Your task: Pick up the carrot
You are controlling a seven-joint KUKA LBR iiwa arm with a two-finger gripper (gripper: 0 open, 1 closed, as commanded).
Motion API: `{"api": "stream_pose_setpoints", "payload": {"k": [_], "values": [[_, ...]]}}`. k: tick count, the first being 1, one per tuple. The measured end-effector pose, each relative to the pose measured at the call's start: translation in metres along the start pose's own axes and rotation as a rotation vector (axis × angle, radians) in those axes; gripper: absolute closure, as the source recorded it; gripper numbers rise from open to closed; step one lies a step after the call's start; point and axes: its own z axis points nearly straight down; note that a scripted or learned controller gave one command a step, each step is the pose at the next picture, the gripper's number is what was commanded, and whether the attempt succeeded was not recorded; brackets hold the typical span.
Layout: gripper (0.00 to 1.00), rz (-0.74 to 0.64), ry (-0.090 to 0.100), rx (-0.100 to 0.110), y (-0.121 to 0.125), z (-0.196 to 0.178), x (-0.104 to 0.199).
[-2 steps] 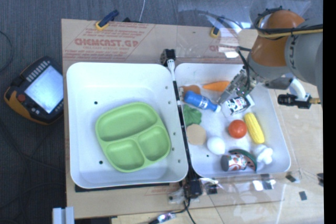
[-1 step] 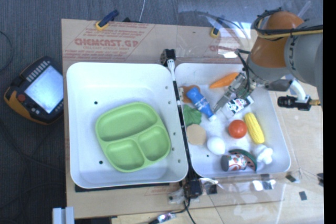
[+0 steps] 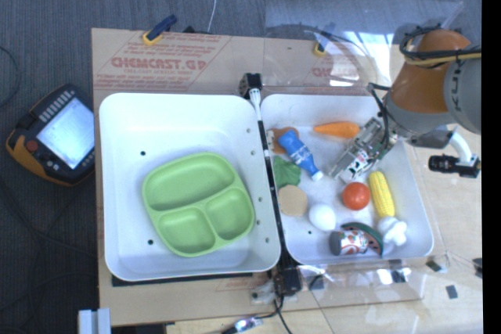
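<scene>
The carrot [image 3: 337, 129] is orange and lies flat near the back wall of the right bin [image 3: 415, 192], pointing left to right. My gripper [image 3: 350, 161] hangs low over the middle of that bin, just in front of and slightly right of the carrot, slanting down to the left. Nothing shows held in it. The grey arm with its orange band [image 3: 423, 82] reaches in from the right.
The right bin also holds a blue bottle [image 3: 300, 152], a green piece [image 3: 286, 173], a tan disc [image 3: 293, 202], a white egg [image 3: 321, 217], a red tomato [image 3: 356, 195], a corn cob [image 3: 381, 194] and a can [image 3: 356, 240]. A green divided plate [image 3: 200, 203] lies in the left bin.
</scene>
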Motion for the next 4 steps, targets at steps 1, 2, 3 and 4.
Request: {"api": "stream_pose_setpoints", "payload": {"k": [1,2,3,4], "values": [[0.00,0.395,0.023,0.017,0.026,0.001,-0.047],[0.00,0.818,-0.003,0.030,0.045,0.003,-0.034],[1.00,0.816,-0.006,0.051,0.038,-0.002,-0.035],[0.00,0.816,-0.009,0.047,0.039,-0.002,-0.036]]}}
